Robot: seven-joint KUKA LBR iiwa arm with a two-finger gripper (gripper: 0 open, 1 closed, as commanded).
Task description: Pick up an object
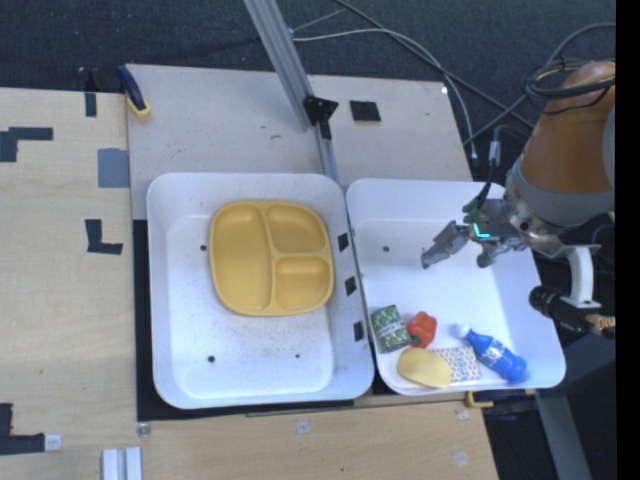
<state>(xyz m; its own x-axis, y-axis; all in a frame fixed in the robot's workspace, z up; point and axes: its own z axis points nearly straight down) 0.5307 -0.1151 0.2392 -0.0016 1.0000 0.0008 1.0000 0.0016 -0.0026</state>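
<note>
We observe two shallow white bins side by side on the bench. The left white bin point(180, 368) holds a yellow plastic divided plate point(271, 257) with three compartments, lying flat in the upper middle of that bin.

The right white bin point(400, 208) holds the candidate objects, all grouped along its near edge. From left to right we identify a small green patterned packet point(388, 325), a red-orange rounded item point(423, 327) just beside it, a yellow oval object point(425, 369) at the bin's front rim, a flat pale speckled packet point(462, 362) touching the yellow oval, and a blue plastic bottle with a white cap end point(496, 355) lying on its side toward the right corner.

The grey arm with the orange band point(570, 138) enters from the right. Its two-finger gripper point(463, 248) sits over the upper-middle area of the right bin, well apart from the group of objects. The two dark fingers point(438, 248) are spread apart, one pointing left toward the bin's centre and the other shorter in view, and we see nothing between them. A small green light shows on the gripper body.
</note>
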